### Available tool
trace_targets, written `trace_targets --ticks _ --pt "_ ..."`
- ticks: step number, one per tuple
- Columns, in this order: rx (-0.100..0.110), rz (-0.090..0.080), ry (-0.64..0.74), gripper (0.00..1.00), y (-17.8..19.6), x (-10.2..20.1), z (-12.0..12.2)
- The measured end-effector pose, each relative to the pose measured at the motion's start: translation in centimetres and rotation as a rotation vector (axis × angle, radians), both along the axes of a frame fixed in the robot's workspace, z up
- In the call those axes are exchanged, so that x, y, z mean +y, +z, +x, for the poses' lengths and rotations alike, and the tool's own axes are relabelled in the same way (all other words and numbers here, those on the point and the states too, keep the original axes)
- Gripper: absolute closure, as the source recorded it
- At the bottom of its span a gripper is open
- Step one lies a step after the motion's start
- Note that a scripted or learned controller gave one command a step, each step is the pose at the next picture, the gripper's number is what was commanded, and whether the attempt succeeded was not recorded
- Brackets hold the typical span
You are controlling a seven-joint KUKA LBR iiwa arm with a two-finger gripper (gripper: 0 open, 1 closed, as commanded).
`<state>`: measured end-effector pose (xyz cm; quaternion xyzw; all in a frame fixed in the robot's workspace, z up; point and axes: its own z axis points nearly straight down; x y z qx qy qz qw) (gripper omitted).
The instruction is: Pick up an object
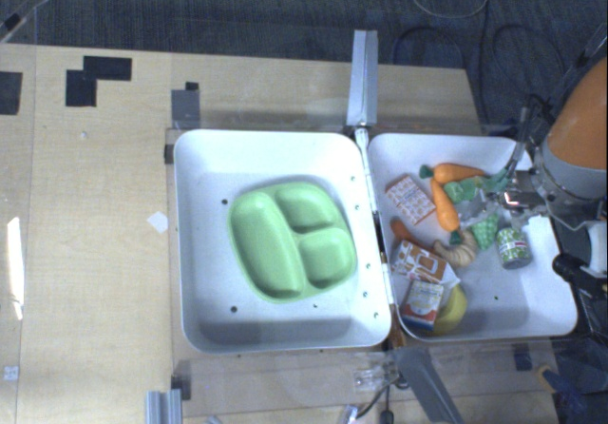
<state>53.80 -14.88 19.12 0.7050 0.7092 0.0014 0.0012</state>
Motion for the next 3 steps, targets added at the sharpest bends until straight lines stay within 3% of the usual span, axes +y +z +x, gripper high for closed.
trace_targets --ticks 1,2,3 --pt "-0.026 -0.003 -0.029 0.00 -8.7 5.0 0.7" --pt "-0.026 -0.002 -0.027 1.00 -7.8 5.1 0.8" --pt "-0.002 0.000 -0.087 1.00 6.1 8.2 4.5"
